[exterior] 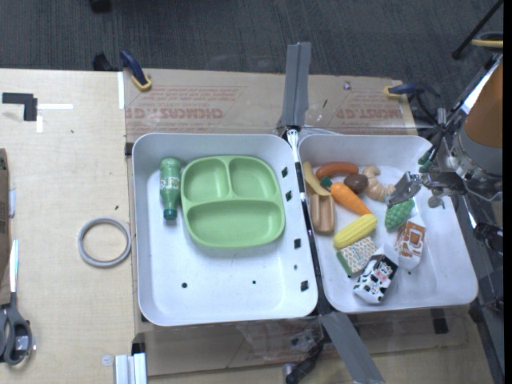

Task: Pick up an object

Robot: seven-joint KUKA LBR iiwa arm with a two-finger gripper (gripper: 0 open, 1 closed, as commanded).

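Note:
The right bin [448, 286] holds several toy foods: a red sausage [336, 169], a banana [314, 179], a carrot [352, 198], a hot dog bun [322, 214], a corn cob [354, 230], a green bumpy piece [400, 213], an orange-and-white carton [410, 242] and a cow-patterned carton [374, 278]. My gripper [406, 189] reaches in from the right and hangs low over the bin's upper right part. It sits just above the green bumpy piece and beside a small beige item [376, 182]. I see nothing held in it.
The left bin [224, 286] carries a green divided plate [234, 201] and a green bottle [170, 186] lying along its left side. On the bench to the left lie a tape ring [104, 241] and scissors [14, 330]. A grey post [296, 86] stands between the bins at the back.

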